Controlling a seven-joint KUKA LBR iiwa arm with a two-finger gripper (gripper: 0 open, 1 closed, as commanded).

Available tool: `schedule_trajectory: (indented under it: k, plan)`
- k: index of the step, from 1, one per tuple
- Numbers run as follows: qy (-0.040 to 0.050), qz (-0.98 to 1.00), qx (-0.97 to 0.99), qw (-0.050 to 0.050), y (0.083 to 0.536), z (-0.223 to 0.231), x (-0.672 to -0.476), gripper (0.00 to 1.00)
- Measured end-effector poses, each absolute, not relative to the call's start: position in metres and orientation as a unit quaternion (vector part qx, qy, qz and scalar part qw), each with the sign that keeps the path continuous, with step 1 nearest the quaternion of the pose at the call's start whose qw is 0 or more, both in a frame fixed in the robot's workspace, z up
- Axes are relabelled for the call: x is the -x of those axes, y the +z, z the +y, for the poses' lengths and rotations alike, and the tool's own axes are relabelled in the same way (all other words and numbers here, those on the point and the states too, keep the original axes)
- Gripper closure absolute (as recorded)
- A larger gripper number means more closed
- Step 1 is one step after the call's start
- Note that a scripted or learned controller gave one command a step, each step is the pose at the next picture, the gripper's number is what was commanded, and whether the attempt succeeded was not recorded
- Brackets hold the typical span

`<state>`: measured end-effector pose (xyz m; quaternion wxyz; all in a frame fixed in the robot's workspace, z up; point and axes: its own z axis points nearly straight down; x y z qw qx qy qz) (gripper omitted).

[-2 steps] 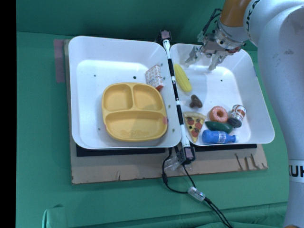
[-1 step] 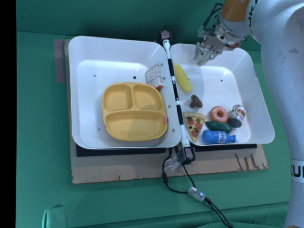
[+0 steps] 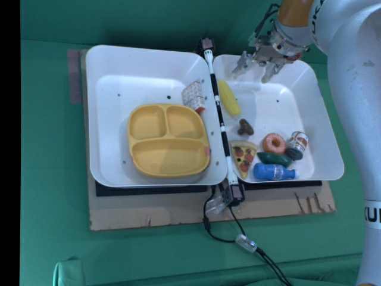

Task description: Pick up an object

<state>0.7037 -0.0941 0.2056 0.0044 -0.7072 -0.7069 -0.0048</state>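
My gripper (image 3: 256, 69) hangs over the back of the right bin (image 3: 315, 109), its fingers spread open with nothing between them. Below it and to the left lies a yellow corn cob (image 3: 228, 97) along the bin's left wall. Further toward the front sit a small brown piece (image 3: 245, 126), a pizza slice (image 3: 243, 157), a donut (image 3: 274, 143), a small can (image 3: 297, 143), a dark green vegetable (image 3: 274, 158) and a blue bottle (image 3: 274, 172).
The left bin (image 3: 113, 79) holds a yellow divided plate (image 3: 168, 140) and a small red-and-white carton (image 3: 193, 95) by its right wall. A black-and-white bar (image 3: 218, 109) runs between the bins. Cables trail off the bench's front.
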Motion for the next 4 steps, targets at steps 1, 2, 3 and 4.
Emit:
schedule_trajectory:
  k: [1,2,3,4]
  plan:
    - [-0.0014,-0.708,0.706,0.003,0.192,-0.095,-0.702,0.00]
    - [-0.0096,-0.708,0.707,0.010,0.206,-0.086,-0.704,1.00]
    - [-0.0088,-0.707,0.707,0.009,0.206,-0.088,-0.704,0.00]
    - [-0.0034,-0.708,0.706,0.005,0.193,-0.090,-0.703,0.00]
